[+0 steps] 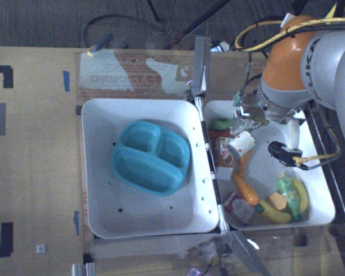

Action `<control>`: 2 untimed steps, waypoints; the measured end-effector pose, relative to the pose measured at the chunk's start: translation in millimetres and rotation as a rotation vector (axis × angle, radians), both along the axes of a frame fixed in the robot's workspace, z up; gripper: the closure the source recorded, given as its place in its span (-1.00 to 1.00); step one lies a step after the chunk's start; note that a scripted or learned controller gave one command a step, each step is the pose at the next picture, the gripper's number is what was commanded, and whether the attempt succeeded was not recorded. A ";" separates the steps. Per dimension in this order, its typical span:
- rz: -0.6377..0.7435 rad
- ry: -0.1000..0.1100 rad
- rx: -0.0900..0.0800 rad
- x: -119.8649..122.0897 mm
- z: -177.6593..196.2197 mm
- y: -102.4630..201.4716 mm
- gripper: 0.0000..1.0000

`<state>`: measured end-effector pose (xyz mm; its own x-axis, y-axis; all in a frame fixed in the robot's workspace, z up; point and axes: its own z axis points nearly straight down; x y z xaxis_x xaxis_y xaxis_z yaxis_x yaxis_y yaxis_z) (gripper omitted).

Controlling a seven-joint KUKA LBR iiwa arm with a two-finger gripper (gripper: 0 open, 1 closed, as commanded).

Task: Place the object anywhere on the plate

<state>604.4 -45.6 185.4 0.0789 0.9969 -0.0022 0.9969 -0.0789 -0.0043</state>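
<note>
One bench [34, 154] bears two white bins side by side; the left bin [98, 211] holds one blue-green plate [152, 157] with three compartments, lying near its middle; the right bin [319, 174] holds the small things. One grey arm [310, 56] with an orange band reaches over the right bin; its gripper [246, 115] hangs above that bin's upper left part, and whether it is wide or narrow I cannot tell. One can [240, 145] lies tilted just below the gripper, near the wall between the bins, well apart from the plate; one carrot [245, 190] lies below the can; two bananas [302, 195] [276, 214] sit by the lower right corner; one dark packet [240, 207] lies beside the carrot's tip; one green lump [221, 123] sits above the can.
</note>
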 end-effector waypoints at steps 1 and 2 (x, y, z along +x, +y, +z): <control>0.195 0.001 0.003 -8.5 -2.6 86.0 1.00; 0.098 -0.003 0.001 -24.9 21.4 166.3 1.00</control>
<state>579.4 120.7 206.7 -0.0190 0.9998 -0.0008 0.9998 0.0190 -0.0014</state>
